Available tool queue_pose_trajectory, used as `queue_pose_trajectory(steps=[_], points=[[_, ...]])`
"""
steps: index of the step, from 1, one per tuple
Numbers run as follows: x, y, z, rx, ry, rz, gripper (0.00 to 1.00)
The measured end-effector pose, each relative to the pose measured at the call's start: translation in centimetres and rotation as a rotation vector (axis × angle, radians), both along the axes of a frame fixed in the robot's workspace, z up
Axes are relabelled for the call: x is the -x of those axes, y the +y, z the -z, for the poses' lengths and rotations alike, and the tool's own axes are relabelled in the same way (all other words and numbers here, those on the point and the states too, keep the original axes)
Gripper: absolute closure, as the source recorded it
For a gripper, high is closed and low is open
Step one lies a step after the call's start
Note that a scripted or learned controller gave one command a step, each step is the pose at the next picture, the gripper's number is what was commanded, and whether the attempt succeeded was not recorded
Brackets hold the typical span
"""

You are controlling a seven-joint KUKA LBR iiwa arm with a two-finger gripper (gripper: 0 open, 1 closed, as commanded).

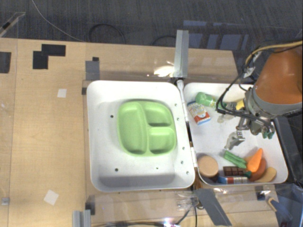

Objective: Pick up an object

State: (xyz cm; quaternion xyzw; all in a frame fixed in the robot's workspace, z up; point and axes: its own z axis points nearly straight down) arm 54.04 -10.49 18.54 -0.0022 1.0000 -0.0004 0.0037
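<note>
Arm (pixel 277 86) hides right bin's (pixel 210 90) far rim.

The arm (pixel 279 86) is showing a broad orange band that is curving like a dome above a grey wrist ring. Black cables are looping out from the wrist on its left side, and yellow and black cables are running along its upper edge. Below the ring, the gripper (pixel 235 140) is showing small, pale grey metal parts.
</note>
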Motion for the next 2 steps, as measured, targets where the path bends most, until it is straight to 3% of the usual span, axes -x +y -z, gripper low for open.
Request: queue_pose_trajectory(steps=[1, 2], points=[[4.0, -3.1, 8.6, 0.002, -0.006, -0.084, 0.0], [3.7, -3.0, 7.4, 0.004, -0.014, -0.091, 1.0]])
